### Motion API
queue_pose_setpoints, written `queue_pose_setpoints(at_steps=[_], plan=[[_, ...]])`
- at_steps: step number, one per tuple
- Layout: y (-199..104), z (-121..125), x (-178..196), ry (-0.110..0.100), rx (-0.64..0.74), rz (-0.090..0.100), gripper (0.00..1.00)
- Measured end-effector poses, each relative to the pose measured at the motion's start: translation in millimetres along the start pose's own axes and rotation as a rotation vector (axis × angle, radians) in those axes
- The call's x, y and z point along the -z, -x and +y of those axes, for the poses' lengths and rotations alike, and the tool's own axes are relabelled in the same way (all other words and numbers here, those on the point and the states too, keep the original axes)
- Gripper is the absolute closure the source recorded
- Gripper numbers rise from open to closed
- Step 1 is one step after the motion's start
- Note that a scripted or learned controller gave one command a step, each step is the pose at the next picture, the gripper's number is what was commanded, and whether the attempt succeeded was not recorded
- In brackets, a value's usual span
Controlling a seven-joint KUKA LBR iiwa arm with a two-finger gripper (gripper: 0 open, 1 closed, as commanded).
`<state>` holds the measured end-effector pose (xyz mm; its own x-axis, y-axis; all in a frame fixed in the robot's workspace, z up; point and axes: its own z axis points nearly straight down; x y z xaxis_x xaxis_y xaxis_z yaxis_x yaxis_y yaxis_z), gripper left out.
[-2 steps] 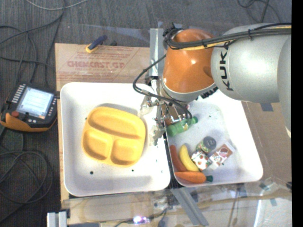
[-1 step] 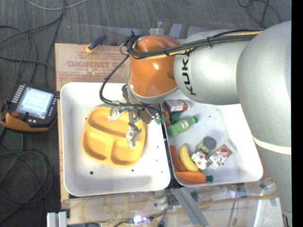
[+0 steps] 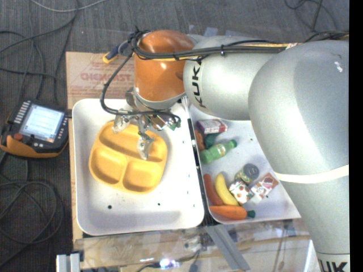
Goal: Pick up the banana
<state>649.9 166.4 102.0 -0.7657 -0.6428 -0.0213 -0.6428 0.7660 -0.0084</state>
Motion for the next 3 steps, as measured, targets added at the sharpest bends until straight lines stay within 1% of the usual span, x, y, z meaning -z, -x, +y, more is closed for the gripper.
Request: queue_pose_setpoints(at_steps=[1, 2, 3], plan=[[47, 24, -8, -0.005, 0.291, 0.012, 0.00], [-45, 104, -1, -0.016, 0.383, -0.013, 0.00], [-12, 88, 62, 0.015, 0.554, 0.014, 0.00]])
